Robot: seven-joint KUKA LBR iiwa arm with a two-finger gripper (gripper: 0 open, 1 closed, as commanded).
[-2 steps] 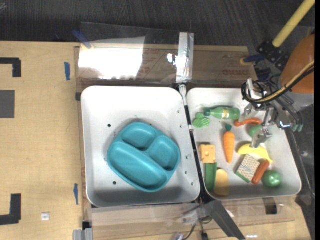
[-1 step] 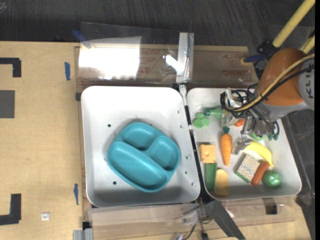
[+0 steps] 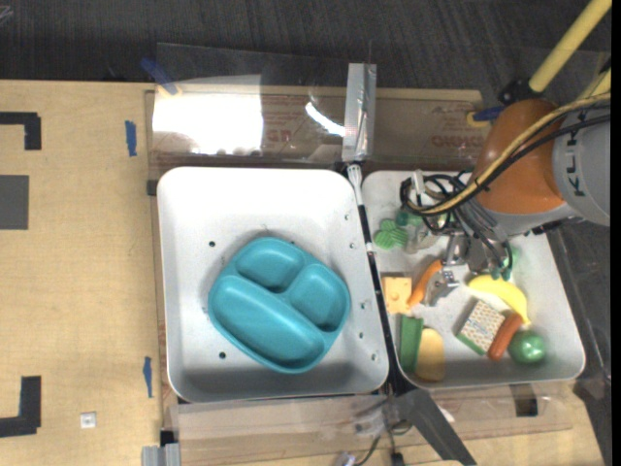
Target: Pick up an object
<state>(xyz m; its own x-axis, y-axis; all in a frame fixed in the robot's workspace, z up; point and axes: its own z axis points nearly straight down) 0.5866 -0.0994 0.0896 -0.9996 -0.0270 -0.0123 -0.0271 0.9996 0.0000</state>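
1. Several small toy foods crowd the right bin, and any of them would do: a yellow banana, a green ball, an orange carrot-like stick, a patterned block, a cheese wedge, a green leafy piece.
2. They look like light, hard, smooth plastic, so I judge them stiff, not fragile, but apt to slip or skate away when pinched.
3. Best hold, as I judge it: across the banana's narrow middle, or the flat sides of the block; the round ball would likely roll.
4. The gripper hangs low over the middle of the right bin, just left of the banana. Whether it is released or clenched I cannot tell; cables and glare hide it.
5. The bin floor is smooth, glossy white with low walls. Room is tight, the pieces touching or nearly so.
6. The left bin bears a teal divided tray.
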